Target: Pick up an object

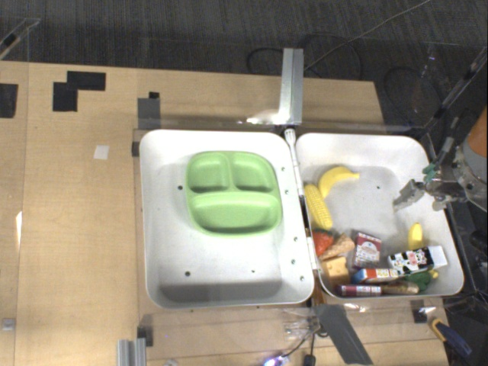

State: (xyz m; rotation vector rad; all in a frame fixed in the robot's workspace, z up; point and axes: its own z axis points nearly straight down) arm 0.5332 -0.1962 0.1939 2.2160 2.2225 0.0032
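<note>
My gripper [422,200] hovers over the right side of the right bin [381,152], open, with nothing between its fingers. A small yellow piece [415,235] lies just below it. Further left are a banana [337,178] and a corn cob [318,207] along the bin's left wall. At the bin's front lie a red box [367,248], a black-and-white carton [415,261], a red fruit [323,242], a tan block [335,267] and a red marker [362,289], crowded together.
The left bin [164,227] holds a green divided plate [232,191]. A metal post [293,86] stands behind the seam between the bins. The arm enters from the right edge [473,158]. Bare bin floor shows around [374,193].
</note>
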